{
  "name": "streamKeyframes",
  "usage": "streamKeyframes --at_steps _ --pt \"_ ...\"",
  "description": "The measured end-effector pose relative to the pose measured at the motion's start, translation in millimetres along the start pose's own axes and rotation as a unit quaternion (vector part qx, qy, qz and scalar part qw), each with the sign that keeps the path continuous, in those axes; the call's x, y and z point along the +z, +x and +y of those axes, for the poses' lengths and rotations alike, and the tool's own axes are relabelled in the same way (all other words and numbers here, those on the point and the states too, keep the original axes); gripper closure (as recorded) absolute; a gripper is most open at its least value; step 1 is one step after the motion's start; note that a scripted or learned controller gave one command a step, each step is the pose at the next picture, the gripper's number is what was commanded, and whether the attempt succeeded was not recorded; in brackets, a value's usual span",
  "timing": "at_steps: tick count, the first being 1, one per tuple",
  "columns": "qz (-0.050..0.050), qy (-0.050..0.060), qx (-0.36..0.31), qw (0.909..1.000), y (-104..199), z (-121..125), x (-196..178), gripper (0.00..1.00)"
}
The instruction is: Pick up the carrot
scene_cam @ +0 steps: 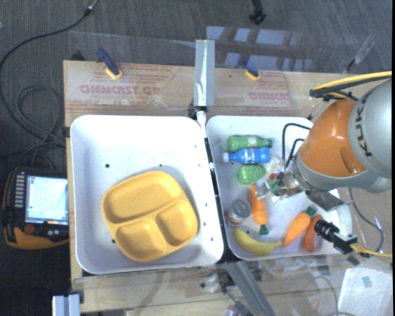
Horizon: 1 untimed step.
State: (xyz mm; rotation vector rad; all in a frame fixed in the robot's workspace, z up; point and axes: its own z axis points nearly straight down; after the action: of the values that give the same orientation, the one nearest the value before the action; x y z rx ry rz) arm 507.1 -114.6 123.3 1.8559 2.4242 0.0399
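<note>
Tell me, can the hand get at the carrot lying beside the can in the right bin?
Probably yes. The hand hovers just right of that carrot, which lies uncovered on top. The can sits close on its left and the banana below, so a grasp may bump them.

"CHEMCAST" printed in red on the board's protective film (122, 89), "KU" on the arm (368, 127)

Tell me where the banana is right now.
The banana lies in the right bin near its front edge, just below the small round can and left of the larger carrot.
</note>
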Motion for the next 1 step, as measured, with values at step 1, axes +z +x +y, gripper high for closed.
streamKeyframes --at_steps 1 --pt "0.0 0.0 0.0 1.0 0.5 0.0 0.1 0.0"
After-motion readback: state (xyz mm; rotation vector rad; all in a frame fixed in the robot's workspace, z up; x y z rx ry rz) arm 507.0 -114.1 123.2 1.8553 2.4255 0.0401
